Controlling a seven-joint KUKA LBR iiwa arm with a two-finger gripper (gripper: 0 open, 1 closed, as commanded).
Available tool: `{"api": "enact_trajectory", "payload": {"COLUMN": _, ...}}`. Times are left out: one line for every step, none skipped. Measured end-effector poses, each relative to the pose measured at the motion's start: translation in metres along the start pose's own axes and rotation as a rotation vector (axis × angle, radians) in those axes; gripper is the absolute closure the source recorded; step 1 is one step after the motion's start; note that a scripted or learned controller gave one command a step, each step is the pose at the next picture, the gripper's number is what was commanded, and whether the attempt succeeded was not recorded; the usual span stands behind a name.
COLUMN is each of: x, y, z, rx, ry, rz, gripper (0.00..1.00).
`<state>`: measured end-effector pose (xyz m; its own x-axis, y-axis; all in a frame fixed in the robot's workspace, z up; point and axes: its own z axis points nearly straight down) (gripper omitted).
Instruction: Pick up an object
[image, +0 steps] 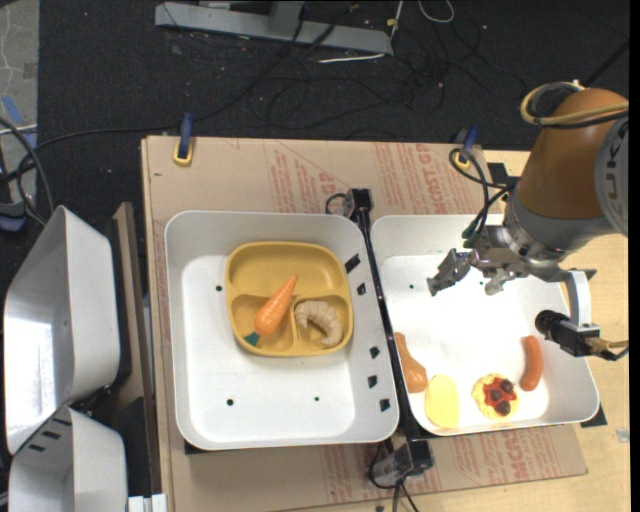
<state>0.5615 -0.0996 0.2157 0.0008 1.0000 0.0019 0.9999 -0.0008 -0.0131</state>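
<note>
My gripper hangs over the upper middle of the right bin, open, with nothing between its fingers. Below it on the bin floor lie an orange drumstick-shaped toy by the left wall, a pale yellow piece, a small round tart with red topping and an orange-red sausage at the right. All of them lie well apart from the gripper, toward the bin's near edge.
In the left bin stands a yellow divided plate holding a carrot and a pale shrimp-like toy. A black divider runs between the bins. White tubs stand off the bench at the left.
</note>
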Motion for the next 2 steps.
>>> {"api": "enact_trajectory", "payload": {"x": 0.000, "y": 0.003, "z": -0.007, "rx": -0.013, "ry": -0.002, "rz": -0.002, "gripper": 0.00}}
{"api": "enact_trajectory", "payload": {"x": -0.004, "y": -0.007, "z": 0.050, "rx": -0.007, "ry": -0.001, "rz": 0.001, "gripper": 0.00}}
